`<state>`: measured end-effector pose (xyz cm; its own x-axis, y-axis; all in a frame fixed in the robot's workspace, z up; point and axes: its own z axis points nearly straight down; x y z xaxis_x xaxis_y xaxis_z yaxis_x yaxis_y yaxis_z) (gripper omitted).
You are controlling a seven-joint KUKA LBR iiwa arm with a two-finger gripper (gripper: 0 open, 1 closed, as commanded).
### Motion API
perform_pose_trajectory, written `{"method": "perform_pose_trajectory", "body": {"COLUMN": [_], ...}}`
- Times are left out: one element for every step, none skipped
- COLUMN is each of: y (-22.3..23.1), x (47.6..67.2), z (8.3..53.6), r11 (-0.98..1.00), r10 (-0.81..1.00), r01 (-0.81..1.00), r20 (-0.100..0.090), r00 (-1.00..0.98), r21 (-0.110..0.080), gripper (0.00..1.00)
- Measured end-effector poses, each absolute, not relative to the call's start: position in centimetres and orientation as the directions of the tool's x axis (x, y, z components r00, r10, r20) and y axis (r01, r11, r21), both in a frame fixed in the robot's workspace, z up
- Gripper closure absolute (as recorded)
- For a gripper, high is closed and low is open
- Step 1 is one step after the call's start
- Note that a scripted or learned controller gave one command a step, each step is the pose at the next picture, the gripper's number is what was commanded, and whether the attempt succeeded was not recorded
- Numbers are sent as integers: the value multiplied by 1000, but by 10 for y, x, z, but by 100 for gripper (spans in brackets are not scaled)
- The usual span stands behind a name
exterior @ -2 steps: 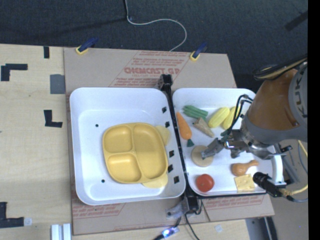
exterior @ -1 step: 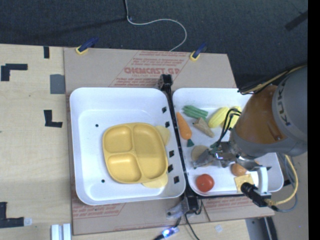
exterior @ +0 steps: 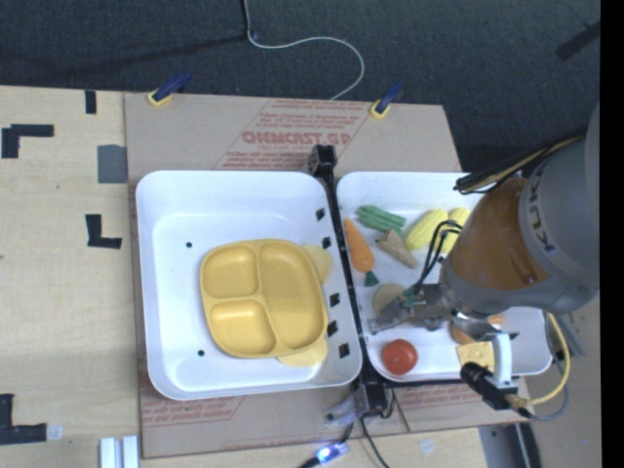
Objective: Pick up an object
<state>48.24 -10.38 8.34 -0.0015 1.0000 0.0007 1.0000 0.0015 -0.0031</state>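
The right bin point(exterior: 441, 186) holds toy food: an orange carrot point(exterior: 360, 248), a green piece point(exterior: 380, 218), a yellow corn cob point(exterior: 426, 227), a tan piece point(exterior: 395, 250) and a red tomato point(exterior: 398, 356) near the front wall. My gripper point(exterior: 398, 309) reaches down from the grey arm into the middle of this bin, just above the tomato and right of the carrot. Its grey fingers lie low over a pale item on the bin floor. I cannot make out anything held between them.
The left bin point(exterior: 166, 261) holds a yellow divided tray point(exterior: 261, 295) with a pale yellow piece under its right edge. Both bins rest on a cardboard sheet point(exterior: 292, 135). A white cable point(exterior: 312, 42) loops on the dark floor behind.
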Motion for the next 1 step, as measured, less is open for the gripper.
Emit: {"method": "perform_pose_trajectory", "body": {"y": [-104], "x": [482], "z": [95], "r11": [1], "r10": [1000], "r01": [1000], "r20": [-1], "r00": [-1], "r21": [-2], "gripper": [100]}}
